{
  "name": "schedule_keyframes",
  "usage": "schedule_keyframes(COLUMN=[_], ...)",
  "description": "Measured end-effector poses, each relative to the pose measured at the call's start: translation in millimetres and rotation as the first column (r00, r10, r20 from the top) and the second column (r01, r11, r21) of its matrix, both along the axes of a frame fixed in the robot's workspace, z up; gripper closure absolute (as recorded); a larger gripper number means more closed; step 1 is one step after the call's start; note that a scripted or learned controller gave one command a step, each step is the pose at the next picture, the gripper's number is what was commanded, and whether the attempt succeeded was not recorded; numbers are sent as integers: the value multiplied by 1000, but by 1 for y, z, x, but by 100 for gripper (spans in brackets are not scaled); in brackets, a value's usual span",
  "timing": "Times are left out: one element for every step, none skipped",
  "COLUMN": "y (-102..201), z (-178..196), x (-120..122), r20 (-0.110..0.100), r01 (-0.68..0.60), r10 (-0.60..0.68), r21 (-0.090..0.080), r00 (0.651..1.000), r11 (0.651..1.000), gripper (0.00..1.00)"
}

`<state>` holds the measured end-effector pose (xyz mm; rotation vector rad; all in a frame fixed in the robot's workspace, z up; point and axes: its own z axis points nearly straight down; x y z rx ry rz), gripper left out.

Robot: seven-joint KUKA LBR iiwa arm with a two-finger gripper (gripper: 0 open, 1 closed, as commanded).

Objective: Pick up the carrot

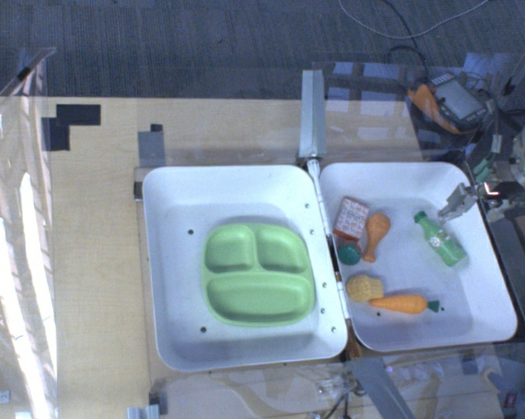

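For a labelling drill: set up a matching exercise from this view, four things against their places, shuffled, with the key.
Things:
1. carrot
2. green bottle
3. green divided tray
4. drumstick

Places:
A. alone in the left bin
B. right bin, near the front edge, beside a yellow lumpy piece
C. right bin, just under the pincer
D. right bin, next to the red patterned box

Pairs: 1-B, 2-C, 3-A, 4-D

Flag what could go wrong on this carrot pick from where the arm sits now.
1. The carrot lies with its tip against the yellow food piece; a grasp near that end may catch or shove both.
2. The gripper is at the right bin's right edge with the green bottle between it and the carrot; a low approach could knock it.
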<state>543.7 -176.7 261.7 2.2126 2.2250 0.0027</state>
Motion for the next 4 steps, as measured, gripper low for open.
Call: schedule_keyframes(y=[31, 35, 34, 126], z=[-158, -175, -165, -75], x=[48, 119, 118, 119], r20=[-1, -12, -16, 3], r01=[-79, 76, 71, 217], r10=[79, -76, -71, -217], r21=[1, 1, -2, 3], r00=[997, 997, 997, 976], r11=[997, 997, 998, 976], gripper=[0, 0, 100, 100])
